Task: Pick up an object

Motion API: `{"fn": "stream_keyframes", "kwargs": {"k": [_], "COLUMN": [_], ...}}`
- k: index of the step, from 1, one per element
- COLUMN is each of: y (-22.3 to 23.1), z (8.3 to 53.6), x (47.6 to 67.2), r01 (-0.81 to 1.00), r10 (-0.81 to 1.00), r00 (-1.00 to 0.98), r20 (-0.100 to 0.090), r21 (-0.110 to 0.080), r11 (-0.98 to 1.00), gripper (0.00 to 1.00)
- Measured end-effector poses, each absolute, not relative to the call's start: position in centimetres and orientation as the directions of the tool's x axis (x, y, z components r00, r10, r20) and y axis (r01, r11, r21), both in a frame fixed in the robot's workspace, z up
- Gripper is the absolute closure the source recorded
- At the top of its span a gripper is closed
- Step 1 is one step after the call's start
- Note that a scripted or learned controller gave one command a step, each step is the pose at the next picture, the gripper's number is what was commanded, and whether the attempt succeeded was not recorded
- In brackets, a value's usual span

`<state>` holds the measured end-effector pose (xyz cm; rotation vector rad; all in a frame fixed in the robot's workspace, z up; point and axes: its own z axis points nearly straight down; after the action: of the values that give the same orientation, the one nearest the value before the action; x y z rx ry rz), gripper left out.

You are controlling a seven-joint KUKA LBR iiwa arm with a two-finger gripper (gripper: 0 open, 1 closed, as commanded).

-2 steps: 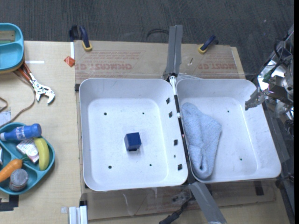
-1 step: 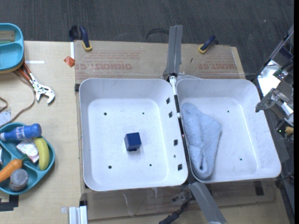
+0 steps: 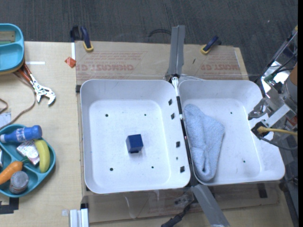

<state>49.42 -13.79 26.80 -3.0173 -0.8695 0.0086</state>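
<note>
A small dark blue cube rests on the floor of the left bin, a little below its middle. In the right bin, a pale grey-blue cloth lies crumpled along the left side, against the wall between the bins. My gripper hangs over the right rim of the right bin, well apart from the cloth and far from the cube. Nothing shows in its grasp.
Left of the bins, on the wooden bench, lie a teal tray with a bottle, a banana and other small items, a teal container and a wrench. Clamps hold the cardboard sheet behind the bins.
</note>
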Motion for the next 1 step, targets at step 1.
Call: {"fn": "stream_keyframes", "kwargs": {"k": [1], "y": [-13.41], "z": [30.0], "x": [48.89], "r01": [0.22], "r10": [0.22], "r00": [0.976], "r20": [-0.003], "r21": [0.001], "r11": [-0.976], "gripper": [0.0]}}
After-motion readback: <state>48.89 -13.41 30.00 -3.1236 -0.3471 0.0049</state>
